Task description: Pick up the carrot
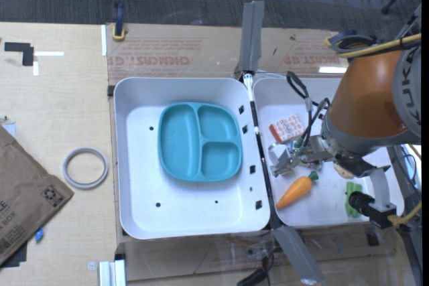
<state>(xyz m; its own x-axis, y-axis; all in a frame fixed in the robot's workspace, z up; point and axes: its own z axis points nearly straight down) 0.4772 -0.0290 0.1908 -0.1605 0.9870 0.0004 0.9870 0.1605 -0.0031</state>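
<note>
Down low: orange carrot [295, 191] (green-tipped, tilted), lying just below gripper [284, 163]; cannot tell whether clamped or spread.

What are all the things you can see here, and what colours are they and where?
carrot: 1, orange with a green top, lying in the right bin, just below the gripper
divided plate: 1, teal, middle of the left bin
small packet: 1, red and white, right bin, above the gripper
green item: 1, green, right bin, near its lower right corner
bins: 2, white, side by side on the bench
tape ring: 1, grey, on the bench left of the bins
cardboard box: 1, brown, lower left edge
arm: 1, grey with an orange band, reaching in from the right
gripper: 1, metal, over the right bin above the carrot
</note>
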